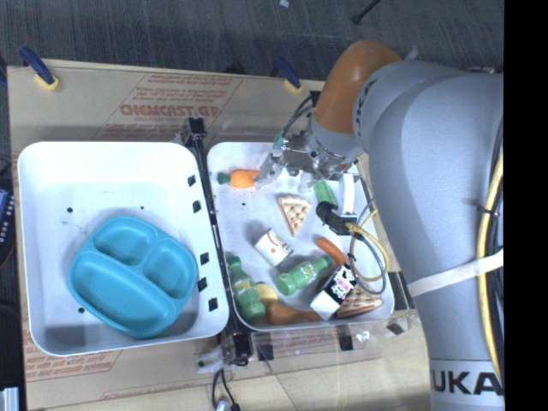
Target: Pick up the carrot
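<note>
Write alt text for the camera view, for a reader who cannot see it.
The grey arm's gripper hangs over the right bin right beside the small orange carrot at its far-left corner. Toy food items crowd the rest of that bin; the left bin holds a blue divided plate.

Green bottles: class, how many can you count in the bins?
2. One green bottle lies mid-bin in the right bin; another green bottle lies along its left wall. More may hide under the arm.

Count of items on bench

Two white bins (34, 229); one blue divided tray (133, 272); one carrot (244, 178); one pizza slice (294, 212); two green bottles (301, 276).
</note>
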Motion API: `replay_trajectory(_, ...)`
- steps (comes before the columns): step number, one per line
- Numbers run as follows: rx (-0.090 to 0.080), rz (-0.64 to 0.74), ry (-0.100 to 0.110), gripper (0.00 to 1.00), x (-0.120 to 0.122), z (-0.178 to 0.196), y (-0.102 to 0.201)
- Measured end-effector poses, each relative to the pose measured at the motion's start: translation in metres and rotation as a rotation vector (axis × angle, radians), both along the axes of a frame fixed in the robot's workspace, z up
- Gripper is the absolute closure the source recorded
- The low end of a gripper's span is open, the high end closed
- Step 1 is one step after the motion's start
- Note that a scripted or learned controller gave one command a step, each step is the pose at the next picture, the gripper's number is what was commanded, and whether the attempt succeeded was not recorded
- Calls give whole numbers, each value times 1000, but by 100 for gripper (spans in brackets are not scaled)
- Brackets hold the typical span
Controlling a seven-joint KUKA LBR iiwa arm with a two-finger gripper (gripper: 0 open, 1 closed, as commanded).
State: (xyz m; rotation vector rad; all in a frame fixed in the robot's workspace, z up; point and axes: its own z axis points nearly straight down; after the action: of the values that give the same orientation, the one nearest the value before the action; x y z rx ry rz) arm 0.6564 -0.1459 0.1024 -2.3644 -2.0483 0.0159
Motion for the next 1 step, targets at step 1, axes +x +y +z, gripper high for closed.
replay_trajectory(1, -9, -175, -2, 0, -1, -11, 54)
